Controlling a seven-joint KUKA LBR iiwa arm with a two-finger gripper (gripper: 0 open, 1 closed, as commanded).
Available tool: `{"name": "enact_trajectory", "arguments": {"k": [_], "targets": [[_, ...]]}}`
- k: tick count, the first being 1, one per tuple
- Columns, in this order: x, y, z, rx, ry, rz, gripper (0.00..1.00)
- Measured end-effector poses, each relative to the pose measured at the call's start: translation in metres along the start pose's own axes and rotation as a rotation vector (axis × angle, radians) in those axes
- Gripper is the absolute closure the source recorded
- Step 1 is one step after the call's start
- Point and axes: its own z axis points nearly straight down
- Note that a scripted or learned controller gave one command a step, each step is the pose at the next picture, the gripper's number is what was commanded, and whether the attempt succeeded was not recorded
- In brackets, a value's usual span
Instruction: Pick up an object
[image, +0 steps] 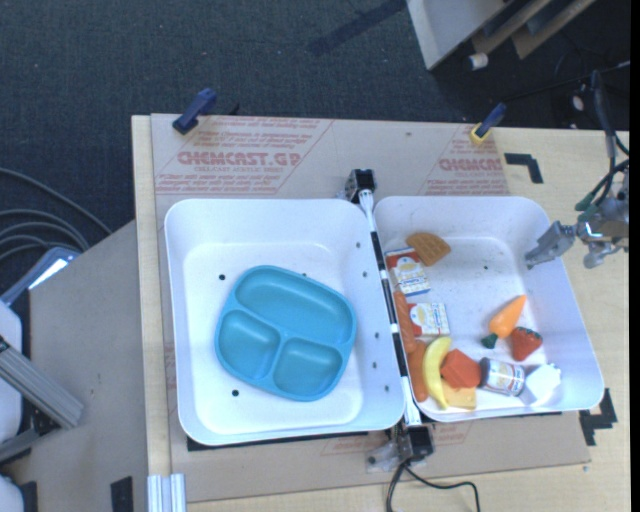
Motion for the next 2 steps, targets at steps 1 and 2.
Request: {"name": "enact_trajectory", "arguments": {"k": [1, 2], "targets": [[-0.0016, 0.0051, 0.1718, -0.001, -0.001, 0.001, 0.00], [-0.0019, 0.0053, 0.1619, -0.003, -0.001, 0.001, 1.00]]}}
